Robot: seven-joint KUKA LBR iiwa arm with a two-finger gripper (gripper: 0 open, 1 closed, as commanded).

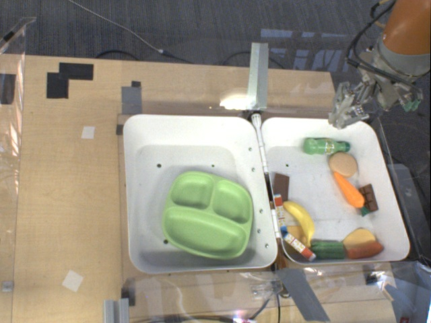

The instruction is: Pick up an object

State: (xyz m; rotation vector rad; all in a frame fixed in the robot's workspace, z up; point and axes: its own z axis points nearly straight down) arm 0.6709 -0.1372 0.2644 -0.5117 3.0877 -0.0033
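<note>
My gripper [348, 108] hangs over the far edge of the right bin [303, 173], with nothing visibly held. Just below it in that bin lie a green bottle [325, 145] on its side, a beige round piece [343, 164] and an orange carrot [349, 189]. A brown chocolate bar [368, 198] sits by the carrot's near end. At the near side are a yellow banana [300, 221], a dark green cucumber [327, 249] and a tan and brown bread-like piece [362, 243].
The left bin [145, 180] holds a green divided plate [209, 214]. Another brown bar [280, 187] and a small red and blue item [297, 245] lie along the right bin's left wall. A metal post [258, 76] stands behind the divider between the bins.
</note>
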